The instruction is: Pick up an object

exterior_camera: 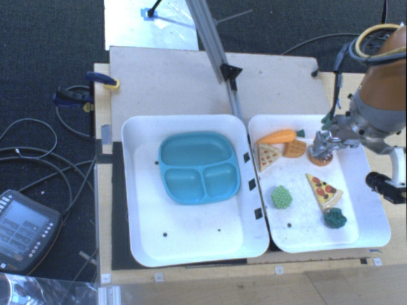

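Bins (191,246) white smooth plastic, slight gloss. Divided plate (197,167) blue matt plastic. Gripper (321,146) bare shiny metal. Bench board (165,81) pale matt wood. Floor (44,37) dark rough carpet.

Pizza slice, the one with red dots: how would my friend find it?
Look in the right white bin. Near its front right sits the pizza slice, between a light green ball and a dark green lump. It alone has red dots on yellow.
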`<control>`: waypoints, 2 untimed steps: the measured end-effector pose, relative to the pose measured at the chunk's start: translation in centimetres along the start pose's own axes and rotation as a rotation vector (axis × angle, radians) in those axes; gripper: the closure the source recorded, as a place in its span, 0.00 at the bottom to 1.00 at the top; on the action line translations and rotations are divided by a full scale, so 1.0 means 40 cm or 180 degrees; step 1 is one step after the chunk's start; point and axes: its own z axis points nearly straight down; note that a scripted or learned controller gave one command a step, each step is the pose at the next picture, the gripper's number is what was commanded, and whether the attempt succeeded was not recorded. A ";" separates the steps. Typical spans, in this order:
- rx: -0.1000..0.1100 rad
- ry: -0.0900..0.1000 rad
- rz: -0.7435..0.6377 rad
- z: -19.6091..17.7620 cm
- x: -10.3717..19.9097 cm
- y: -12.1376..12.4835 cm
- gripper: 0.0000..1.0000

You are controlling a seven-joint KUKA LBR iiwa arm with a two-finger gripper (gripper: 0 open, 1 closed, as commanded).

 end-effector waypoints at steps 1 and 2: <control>0.0005 0.0002 -0.0002 0.005 0.143 0.055 1.00; 0.0004 0.0003 0.0002 0.002 0.252 0.140 1.00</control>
